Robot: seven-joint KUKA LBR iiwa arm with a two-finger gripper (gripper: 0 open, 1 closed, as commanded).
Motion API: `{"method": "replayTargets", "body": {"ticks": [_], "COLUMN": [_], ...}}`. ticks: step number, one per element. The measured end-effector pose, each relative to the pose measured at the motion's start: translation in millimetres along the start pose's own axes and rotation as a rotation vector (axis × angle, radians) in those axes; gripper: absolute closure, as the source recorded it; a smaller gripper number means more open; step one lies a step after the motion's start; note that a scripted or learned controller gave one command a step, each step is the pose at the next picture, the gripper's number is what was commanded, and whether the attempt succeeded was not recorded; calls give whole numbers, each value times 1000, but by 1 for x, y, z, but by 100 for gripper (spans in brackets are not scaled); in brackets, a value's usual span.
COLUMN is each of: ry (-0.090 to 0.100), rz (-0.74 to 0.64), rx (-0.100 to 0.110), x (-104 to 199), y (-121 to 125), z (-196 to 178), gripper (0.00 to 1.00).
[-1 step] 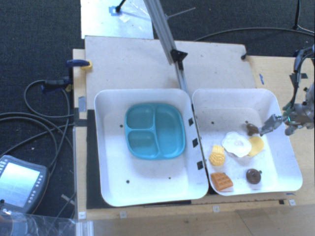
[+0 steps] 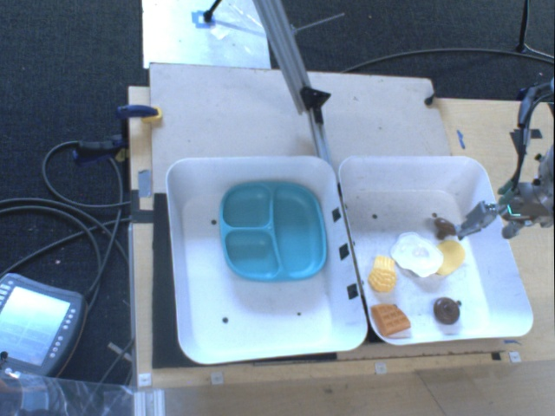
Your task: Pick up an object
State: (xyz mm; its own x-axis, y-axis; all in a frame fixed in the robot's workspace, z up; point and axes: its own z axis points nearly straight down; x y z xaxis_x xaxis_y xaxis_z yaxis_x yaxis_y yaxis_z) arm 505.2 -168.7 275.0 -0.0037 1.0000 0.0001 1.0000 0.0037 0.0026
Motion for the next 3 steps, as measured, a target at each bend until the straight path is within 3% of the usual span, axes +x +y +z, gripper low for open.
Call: {"method": "replayTargets", "body": {"ticks": [3], "ry": [2], "rz": [3], "rx": [7], "x": [12], "y": [4], "z": [173], "gripper": [0]}}
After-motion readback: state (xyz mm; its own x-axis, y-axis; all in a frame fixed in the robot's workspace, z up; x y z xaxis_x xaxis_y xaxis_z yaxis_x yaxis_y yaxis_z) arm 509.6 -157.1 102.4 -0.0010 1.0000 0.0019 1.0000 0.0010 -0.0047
